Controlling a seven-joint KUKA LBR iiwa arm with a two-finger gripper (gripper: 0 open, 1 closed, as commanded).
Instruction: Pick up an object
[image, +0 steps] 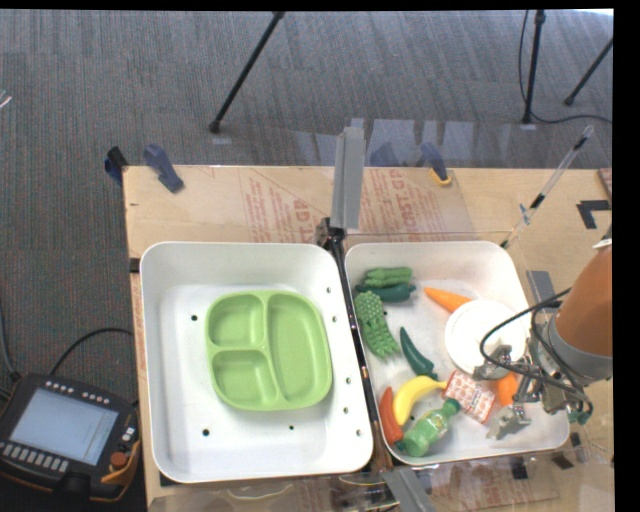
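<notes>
Grey carpet, tripod legs behind bench; 2 white bins. Gripper (520, 398) low at right bin (490, 252) front-right corner; you cannot tell jaw state. Orange piece (508, 386) touches it, left side. Red-white packet (470, 394) just left, long axis diagonal.

Arm enters from right, orange band above wrist; claw (510, 412) low, pointing down-left, fingers' state unclear.

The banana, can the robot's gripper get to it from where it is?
Probably yes. The banana lies uncovered in the right bin, with the gripper low in the same bin; the red-and-white packet sits between them.
</notes>
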